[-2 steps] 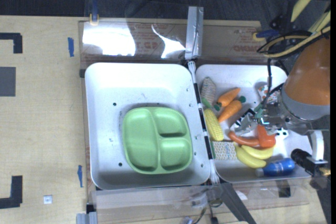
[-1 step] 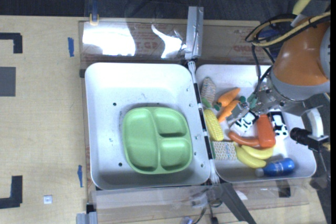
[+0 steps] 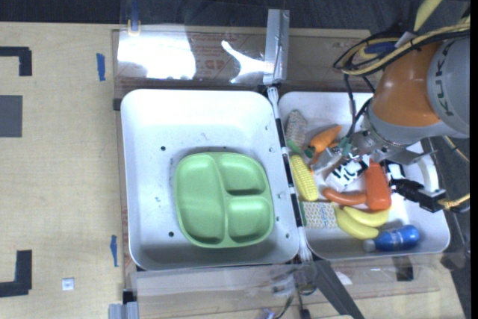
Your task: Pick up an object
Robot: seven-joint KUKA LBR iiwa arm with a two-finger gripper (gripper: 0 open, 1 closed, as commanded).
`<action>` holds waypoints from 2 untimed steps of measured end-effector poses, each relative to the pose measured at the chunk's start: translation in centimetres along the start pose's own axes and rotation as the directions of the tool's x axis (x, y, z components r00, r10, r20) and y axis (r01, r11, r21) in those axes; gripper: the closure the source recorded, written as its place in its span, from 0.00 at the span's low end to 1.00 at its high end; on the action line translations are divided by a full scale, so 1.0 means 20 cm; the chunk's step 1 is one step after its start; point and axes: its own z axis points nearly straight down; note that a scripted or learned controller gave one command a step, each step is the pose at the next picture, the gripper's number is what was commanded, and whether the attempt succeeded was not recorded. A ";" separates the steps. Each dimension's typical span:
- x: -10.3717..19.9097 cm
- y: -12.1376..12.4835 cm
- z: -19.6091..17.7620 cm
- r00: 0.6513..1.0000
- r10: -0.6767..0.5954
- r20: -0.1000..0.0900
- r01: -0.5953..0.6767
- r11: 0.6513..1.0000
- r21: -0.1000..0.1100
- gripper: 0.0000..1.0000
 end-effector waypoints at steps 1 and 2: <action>-0.08 0.26 0.16 0.977 -0.211 -0.016 0.211 0.977 0.017 0.00; -0.09 0.27 0.10 0.978 -0.209 -0.011 0.209 0.978 0.011 1.00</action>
